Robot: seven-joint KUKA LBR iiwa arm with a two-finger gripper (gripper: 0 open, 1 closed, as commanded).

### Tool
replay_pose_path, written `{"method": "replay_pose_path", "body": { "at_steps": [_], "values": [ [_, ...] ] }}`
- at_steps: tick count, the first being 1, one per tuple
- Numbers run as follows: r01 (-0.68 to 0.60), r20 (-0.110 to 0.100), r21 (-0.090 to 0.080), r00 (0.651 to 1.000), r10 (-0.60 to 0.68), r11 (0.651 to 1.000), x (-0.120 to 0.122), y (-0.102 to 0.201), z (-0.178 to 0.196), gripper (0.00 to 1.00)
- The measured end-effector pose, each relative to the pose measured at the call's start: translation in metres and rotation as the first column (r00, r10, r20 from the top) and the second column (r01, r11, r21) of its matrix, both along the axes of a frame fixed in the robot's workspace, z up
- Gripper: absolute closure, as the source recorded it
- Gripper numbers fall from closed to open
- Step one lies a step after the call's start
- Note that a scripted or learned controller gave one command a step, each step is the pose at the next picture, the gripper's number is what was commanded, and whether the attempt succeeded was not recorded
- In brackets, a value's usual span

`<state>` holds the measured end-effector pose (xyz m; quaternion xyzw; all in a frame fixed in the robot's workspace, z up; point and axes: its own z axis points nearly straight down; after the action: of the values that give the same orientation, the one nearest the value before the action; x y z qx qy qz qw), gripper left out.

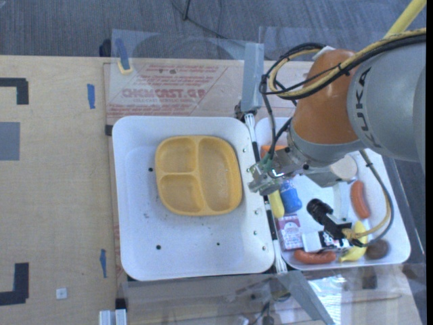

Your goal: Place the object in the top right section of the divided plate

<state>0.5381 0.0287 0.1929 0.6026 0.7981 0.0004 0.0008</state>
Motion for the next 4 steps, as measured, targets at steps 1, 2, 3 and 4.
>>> {"method": "replay_pose_path", "body": {
  "at_steps": [1, 2, 3, 4],
  "values": [
    [-0.030, 0.000, 0.000, 1.000, 0.030, 1.000, 0.057, 0.091, 0.044, 1.00],
    [-0.030, -0.001, 0.000, 1.000, 0.030, 1.000, 0.057, 0.091, 0.044, 0.00],
    [-0.036, -0.002, 0.000, 0.999, 0.036, 0.999, 0.013, 0.057, -0.009, 0.00],
    [-0.035, 0.001, 0.001, 0.999, 0.035, 0.999, 0.014, 0.057, 0.002, 1.00]
  ]
}}
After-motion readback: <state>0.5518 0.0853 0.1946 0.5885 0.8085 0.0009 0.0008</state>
